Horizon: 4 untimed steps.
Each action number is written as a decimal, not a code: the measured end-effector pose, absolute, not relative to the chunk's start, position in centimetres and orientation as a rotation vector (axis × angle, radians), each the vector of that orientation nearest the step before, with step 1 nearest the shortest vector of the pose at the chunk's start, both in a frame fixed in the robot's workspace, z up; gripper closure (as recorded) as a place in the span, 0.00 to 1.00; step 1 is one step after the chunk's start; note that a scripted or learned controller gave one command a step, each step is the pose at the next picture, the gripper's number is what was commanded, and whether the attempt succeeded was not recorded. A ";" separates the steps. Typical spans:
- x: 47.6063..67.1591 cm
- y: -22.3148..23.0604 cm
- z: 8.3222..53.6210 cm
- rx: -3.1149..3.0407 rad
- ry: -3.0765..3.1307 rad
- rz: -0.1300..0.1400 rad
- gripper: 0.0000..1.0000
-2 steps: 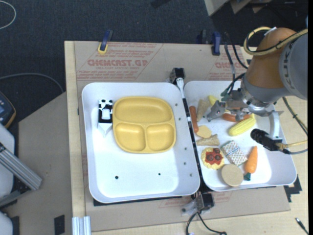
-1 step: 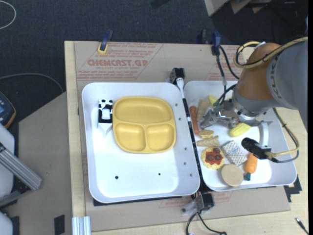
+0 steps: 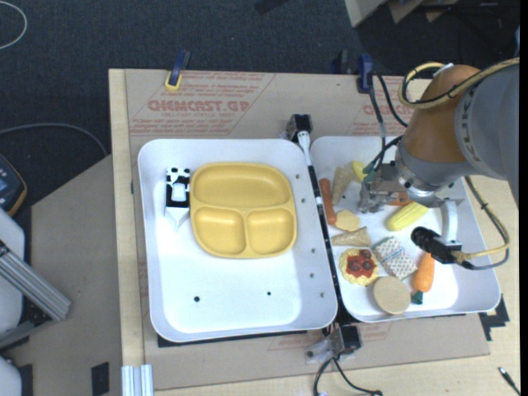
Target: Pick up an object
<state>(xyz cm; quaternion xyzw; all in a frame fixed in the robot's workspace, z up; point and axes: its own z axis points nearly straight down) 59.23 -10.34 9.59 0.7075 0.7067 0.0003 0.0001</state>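
- Camera view, the step in hand: the gripper (image 3: pixel 375 195) sits low in the right bin (image 3: pixel 474 299), over its upper middle, among the toy foods; the arm reaches in from the right, its orange band (image 3: pixel 437 126) above the wrist; I judge this to be the reach or descent before a grasp, with nothing yet lifted; how the jaws stand I cannot tell, since the wrist body hides them from above.
- Camera view, the things to pick: a yellow corn cob (image 3: pixel 407 215) lies just right of the gripper; a sausage (image 3: pixel 327 200) lies just left of it near the bin wall; a pale biscuit (image 3: pixel 349 221) and a cracker (image 3: pixel 351 238) lie just below; further down are a small pizza (image 3: pixel 359 266), a checked packet (image 3: pixel 396 256), a carrot (image 3: pixel 424 274) and a round tan disc (image 3: pixel 391 295); which one is the target I cannot tell.
- Next move, as I judge it: the pieces lie crowded, some touching, so the fingers need to settle on one alone and close before any lift; a neighbour may be nudged or pinched along.
- Camera view, the surface and room: the left bin (image 3: pixel 239 312) bears a yellow divided plate (image 3: pixel 243 206) and a small black-and-white object (image 3: pixel 177 190) beside it; both bins rest on a cardboard sheet (image 3: pixel 206 101) held by clamps; dark carpet (image 3: pixel 82 40) surrounds the bench.
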 end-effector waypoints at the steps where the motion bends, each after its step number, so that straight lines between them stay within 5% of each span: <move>1: 59.0 -9.4 15.2 2.217 2.220 0.004 1.00; 2: 59.2 -8.9 21.5 2.215 2.219 0.007 1.00; 4: 60.9 -4.4 23.2 2.215 2.225 0.004 1.00</move>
